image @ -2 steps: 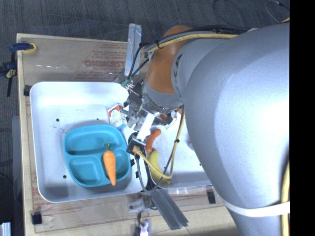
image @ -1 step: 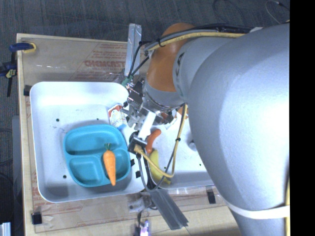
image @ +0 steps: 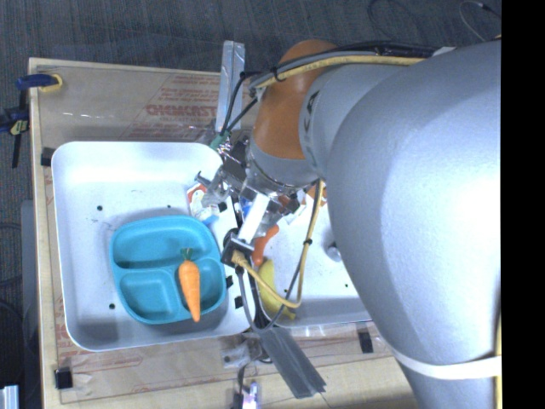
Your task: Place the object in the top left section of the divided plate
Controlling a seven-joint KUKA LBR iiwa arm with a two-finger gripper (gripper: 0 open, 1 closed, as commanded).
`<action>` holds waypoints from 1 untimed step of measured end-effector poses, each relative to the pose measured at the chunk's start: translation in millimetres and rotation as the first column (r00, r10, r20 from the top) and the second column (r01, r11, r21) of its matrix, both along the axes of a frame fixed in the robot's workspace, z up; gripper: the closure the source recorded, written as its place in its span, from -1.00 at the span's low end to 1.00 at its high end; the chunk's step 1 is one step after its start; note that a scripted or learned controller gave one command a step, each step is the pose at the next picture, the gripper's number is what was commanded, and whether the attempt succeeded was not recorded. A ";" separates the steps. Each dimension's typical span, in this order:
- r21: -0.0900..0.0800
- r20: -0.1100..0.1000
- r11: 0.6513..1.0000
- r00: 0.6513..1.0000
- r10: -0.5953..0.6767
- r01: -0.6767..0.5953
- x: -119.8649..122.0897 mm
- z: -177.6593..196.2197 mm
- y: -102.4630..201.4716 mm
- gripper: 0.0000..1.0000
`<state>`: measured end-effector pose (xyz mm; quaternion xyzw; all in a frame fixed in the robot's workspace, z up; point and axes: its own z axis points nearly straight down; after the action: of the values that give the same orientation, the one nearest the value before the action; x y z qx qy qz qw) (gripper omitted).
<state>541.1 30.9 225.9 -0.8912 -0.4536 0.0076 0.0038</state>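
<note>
A blue divided plate (image: 152,247) lies in the left bin (image: 81,228), toward its right side. An orange carrot (image: 189,290) with a green top rests on the plate's right section, tip pointing toward the bin's front edge. My gripper (image: 213,196) hangs just above the plate's upper right corner, close to the wall between the bins. A small red and white thing (image: 197,198) sits right beside it; whether it is held is unclear. The grey arm and its orange band (image: 281,118) cover much of what is behind.
A yellow object (image: 271,286) and an orange piece (image: 261,240) lie at the left edge of the right bin (image: 328,273), mostly under the arm. A metal bracket (image: 232,66) stands at the back between the bins. The left bin's left half is bare white floor.
</note>
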 end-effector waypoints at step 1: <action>0.000 0.011 0.997 0.996 -0.083 0.083 -64.6 19.8 -24.2 -1.00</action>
<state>476.6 6.7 245.7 -0.9093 -0.4160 0.0027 0.0014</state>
